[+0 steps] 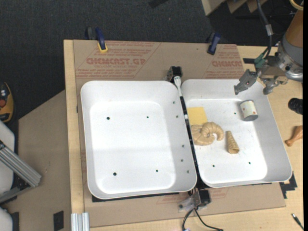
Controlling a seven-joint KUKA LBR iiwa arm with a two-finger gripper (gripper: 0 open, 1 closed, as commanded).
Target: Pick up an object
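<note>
The right bin [269,162] holds several objects. A small white cylinder [248,109] lies near its back right. A flat yellow square [197,114] rests against the left wall, with a tan croissant-shaped piece [207,133] just in front of it. A tan cone [232,142] lies to the right of the croissant. My gripper [256,84] hangs over the bin's back right corner, above and just behind the cylinder. It is open, with its fingers [244,83] spread apart and nothing between them.
The left bin [96,177] sits beside the right one, and a black divider strip [185,124] runs between them. Blue clamps [100,38] [213,43] hold the board's back edge. A brown wooden piece [294,137] lies off the bench at right.
</note>
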